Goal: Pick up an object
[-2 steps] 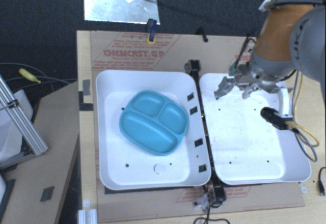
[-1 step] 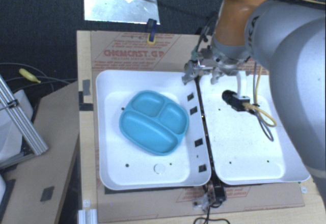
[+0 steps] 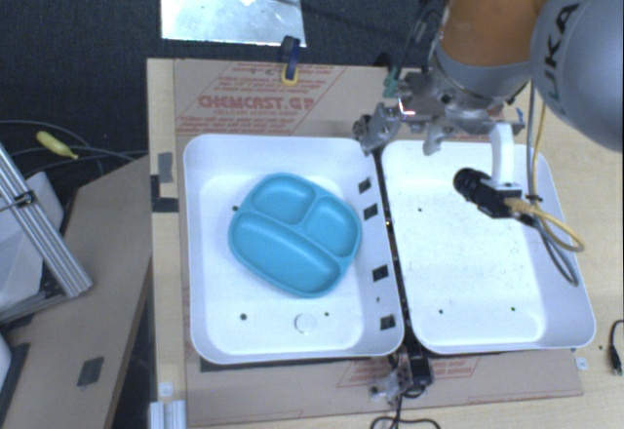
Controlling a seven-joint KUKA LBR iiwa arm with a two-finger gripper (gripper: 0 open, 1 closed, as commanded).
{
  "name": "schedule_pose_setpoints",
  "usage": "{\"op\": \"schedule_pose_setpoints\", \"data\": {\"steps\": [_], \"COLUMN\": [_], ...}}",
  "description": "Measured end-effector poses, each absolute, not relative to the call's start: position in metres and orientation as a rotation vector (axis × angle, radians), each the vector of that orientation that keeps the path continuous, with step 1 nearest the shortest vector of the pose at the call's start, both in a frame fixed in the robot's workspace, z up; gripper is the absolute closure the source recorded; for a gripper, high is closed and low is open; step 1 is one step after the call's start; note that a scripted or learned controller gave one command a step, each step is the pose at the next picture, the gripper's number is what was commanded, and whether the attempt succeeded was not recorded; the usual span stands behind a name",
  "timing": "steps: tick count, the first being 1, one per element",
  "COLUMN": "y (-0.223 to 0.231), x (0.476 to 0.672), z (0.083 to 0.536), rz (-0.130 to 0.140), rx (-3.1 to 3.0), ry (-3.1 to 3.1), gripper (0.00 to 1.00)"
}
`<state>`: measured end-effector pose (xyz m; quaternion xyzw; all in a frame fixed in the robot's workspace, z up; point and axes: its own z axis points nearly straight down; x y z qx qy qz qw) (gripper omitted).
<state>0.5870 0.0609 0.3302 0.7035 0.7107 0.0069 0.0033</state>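
Reaching is the step you are in, by my reading: nothing has been picked up, and the arm [image 3: 526, 18] hangs over the top edge of the right bin [image 3: 487, 320], at the upper right of the frame.

The one object on offer is the blue plate [image 3: 292, 234], a divided tray with three compartments. It lies flat in the left bin [image 3: 210, 320], a little above that bin's middle, near the centre-left of the frame. Low in the same bin there is a faint round mark, too pale to say what it is.

The gripper [image 3: 434, 130] sits at the top of the frame's right half, above the wall where the two bins meet. It is well apart from the plate and touches nothing you can see. Whether it is open or closed I cannot tell; the metal parts under the wrist blur together at this slant. Nothing shows between them, so treat it as carrying nothing.

A black cylinder [image 3: 483, 191] with a yellowish cable [image 3: 556, 232] hangs over the right bin's upper part; it looks like part of the tool's fittings, not a loose object.

Your next move calls for a shift toward the lower left of the frame, across the dividing wall, then a descent onto the plate. The plate is broad and shallow, so a pinch on its raised rim or a divider seems the likeliest hold.
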Motion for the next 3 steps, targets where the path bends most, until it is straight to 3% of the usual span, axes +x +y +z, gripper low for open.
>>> {"op": "schedule_pose_setpoints", "data": {"steps": [1,2,3], "y": [0.122,0.158,0.181], "x": [0.548,0.521,0.486], "z": [0.300,0.415,0.461], "rz": [0.000,0.023,0.013], "rx": [2.213,2.208,2.211], "ry": [2.235,2.228,2.229], "gripper": [0.00,0.00,0.00]}}
